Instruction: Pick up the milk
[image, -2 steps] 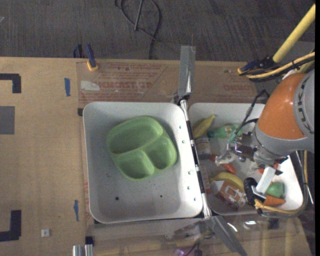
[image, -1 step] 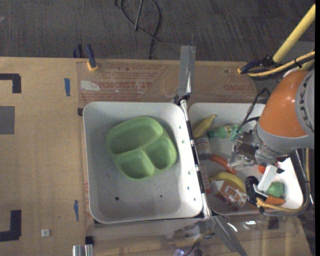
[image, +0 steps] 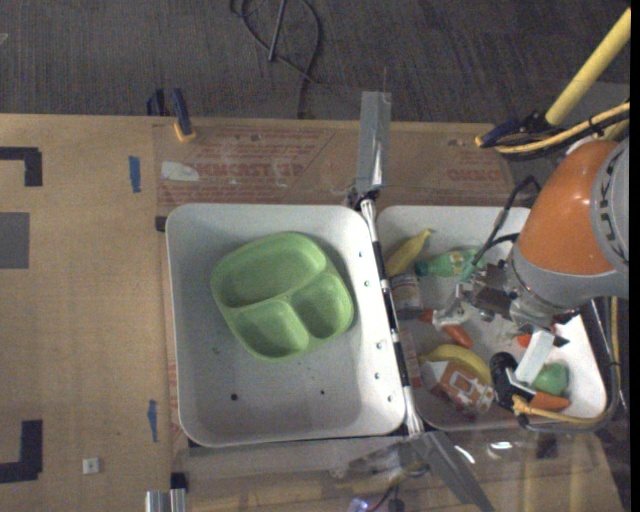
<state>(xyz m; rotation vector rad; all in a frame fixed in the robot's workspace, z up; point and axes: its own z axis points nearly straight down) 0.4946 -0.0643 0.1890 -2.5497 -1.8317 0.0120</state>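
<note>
Overhead view of a bench w/ two white bins. The arm (image: 575, 235), grey w/ an orange band, reaches in from the right over the right bin (image: 470, 222). Its gripper (image: 478, 300) hangs above the bin's middle. Whether it is spread or pressed together can't be told from here, and nothing is seen held in it.

The milk (image: 461, 386), apparently a small white-and-orange carton, seems to lie flat near the bin's lower-left corner. That is below the gripper in view and slightly left, apart from it. A banana (image: 455, 357) lies btw. gripper and milk, touching or nearly touching the carton's upper edge. A small red item (image: 455, 335) sits just below-left of the gripper. Above-left of the gripper are a second banana (image: 408, 252) and a green bottle (image: 447, 264). Below-right of it are a carrot (image: 545, 402) and a green item (image: 552, 378). Far left of the gripper, the left bin (image: 300, 395) holds a green plate (image: 283, 295).

Judgement: the step in hand is the approach, as the milk isn't reached yet. To do it well, prob. shift the gripper down-view and a bit left until centred over the carton. Turn the wrist so the grip spans the carton's narrow sides, not its length. Go in opened wide, and descend clear of the banana so it isn't pinched along w/ the milk. The bin wall is close, so keep off it.
</note>
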